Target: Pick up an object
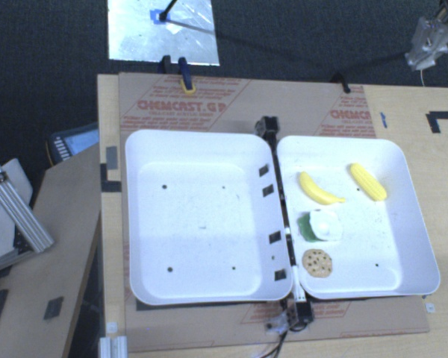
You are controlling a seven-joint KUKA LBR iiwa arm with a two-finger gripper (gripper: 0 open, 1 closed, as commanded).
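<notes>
The right bin (414, 230) holds several items. A yellow banana (318, 189) lies near its left wall, and a yellow corn cob (367, 181) rests to the right of it. Below the banana sits a green and white piece (319, 226), with a round brown cookie (316, 262) below that. My gripper (427, 49) hangs at the top right corner of the view, high above the bench and well behind the right bin. It is far from every item.
The left bin (201, 218) sits beside the right one, joined by a black divider with clips (272, 192). Both rest on a cardboard sheet (231, 103). A shiny metal plate (163, 19) lies behind the bench and an aluminium rail (15, 207) stands at the left.
</notes>
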